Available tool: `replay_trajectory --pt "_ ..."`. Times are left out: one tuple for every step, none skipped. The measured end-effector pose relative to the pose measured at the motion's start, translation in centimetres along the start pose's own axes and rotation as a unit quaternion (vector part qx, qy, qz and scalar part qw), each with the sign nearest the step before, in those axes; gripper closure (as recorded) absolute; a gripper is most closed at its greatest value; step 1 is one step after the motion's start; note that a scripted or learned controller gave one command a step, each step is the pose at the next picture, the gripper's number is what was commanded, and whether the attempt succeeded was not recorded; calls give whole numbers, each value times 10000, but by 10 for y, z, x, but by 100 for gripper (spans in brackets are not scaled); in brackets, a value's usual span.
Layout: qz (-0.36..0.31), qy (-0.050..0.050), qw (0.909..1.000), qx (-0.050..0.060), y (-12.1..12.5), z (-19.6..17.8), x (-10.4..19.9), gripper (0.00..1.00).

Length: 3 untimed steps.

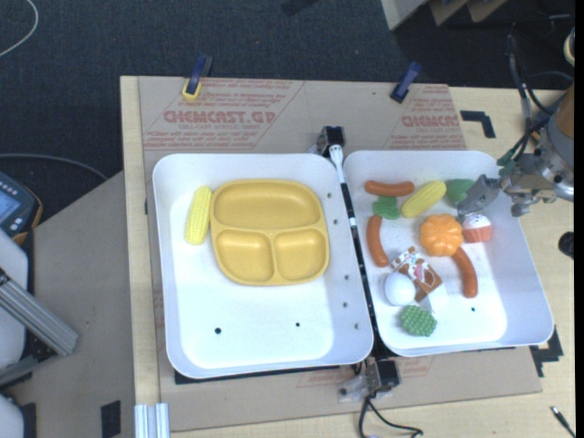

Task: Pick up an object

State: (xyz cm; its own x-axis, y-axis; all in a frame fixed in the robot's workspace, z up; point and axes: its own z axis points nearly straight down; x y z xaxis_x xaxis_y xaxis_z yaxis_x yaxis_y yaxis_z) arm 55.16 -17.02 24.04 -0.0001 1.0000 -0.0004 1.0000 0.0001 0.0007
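**Gripper hovering at the right bin's far edge**

Dark carpet surrounds a cardboard-topped bench [274,108], on which we see two shallow white bins side by side. Much of the arm is cut off at the 3 o'clock edge of the view; we make out only its wrist and the gripper [481,199], which reaches in low over the right bin [525,290] at about that bin's 2 o'clock corner. Its dark fingers blend with a green item beneath them, so we cannot tell how far they are parted or whether anything sits between them.

Just at 6 o'clock from the gripper lies a small pink and white cupcake [476,229], touching or nearly touching an orange pumpkin [442,234]. At 9 o'clock from the gripper we see a yellow corn cob [423,198], with a sausage [390,188] beyond it. Two more sausages, a white egg [399,289], a brown and white wrapped piece whose nature we cannot make out, and a green knobbly item [419,320] fill the bin's middle and 6 o'clock part.

In the left bin [182,336] rests a yellow divided tray [269,229], with a second corn cob [198,214] just beside it at 9 o'clock.
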Motion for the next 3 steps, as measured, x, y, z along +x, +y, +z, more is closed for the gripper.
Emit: replay_trajectory --pt "-16 18 10000 16 -58 -34 48 0" --pt "-6 2 10000 -3 -55 -43 46 100" --pt "-40 6 10000 -32 -72 -99 112 100"
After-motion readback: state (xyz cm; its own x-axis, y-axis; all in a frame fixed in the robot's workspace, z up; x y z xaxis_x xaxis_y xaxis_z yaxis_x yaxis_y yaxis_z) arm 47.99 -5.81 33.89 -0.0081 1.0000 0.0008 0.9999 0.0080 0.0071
